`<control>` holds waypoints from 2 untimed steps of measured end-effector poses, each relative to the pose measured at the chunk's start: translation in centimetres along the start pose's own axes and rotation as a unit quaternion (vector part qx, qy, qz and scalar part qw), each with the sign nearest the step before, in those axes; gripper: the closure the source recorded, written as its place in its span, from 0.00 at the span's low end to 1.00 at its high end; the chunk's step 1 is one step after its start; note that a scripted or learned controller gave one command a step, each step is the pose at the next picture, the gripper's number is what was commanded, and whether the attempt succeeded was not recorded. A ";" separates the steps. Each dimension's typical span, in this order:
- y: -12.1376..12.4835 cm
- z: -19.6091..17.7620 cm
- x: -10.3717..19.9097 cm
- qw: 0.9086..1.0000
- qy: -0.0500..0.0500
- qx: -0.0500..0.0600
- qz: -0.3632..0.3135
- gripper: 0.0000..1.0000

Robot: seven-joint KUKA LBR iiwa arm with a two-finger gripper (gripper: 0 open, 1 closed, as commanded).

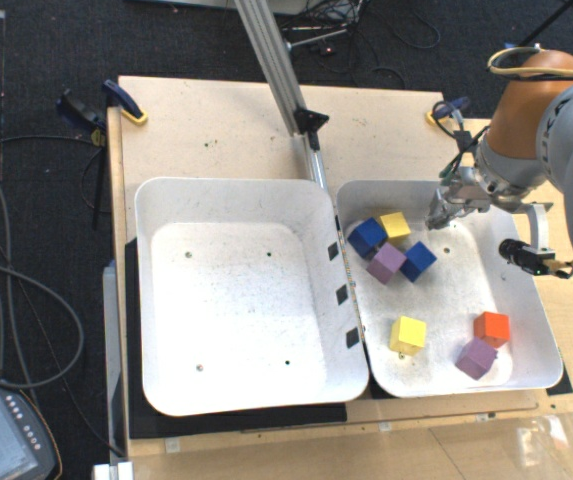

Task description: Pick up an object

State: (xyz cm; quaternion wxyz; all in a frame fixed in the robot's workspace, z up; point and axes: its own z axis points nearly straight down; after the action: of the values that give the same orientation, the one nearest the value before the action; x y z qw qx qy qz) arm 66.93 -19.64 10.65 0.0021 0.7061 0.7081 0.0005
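Right bin [526, 298] — fingers [444, 211], state unclear, just beside blue cube [418, 260] — not touching.

Smooth white plastic bins [166, 268], matt wooden bench [216, 118]

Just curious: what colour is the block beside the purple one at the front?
Orange block, camera view.

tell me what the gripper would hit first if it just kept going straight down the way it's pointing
Probably bare floor of the right bin, near its back edge. The gripper points down just right of the cluster; the nearest blue cube sits slightly forward and left. Depth is hard to judge from this slant.
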 end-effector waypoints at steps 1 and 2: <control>0.2 -4.6 0.7 1.000 0.000 -0.002 0.000 1.00; 0.6 -9.1 0.5 1.000 0.000 -0.002 0.001 1.00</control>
State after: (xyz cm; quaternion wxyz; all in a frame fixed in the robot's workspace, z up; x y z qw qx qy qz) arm 67.54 -19.13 19.73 0.0037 0.7064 0.7078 0.0019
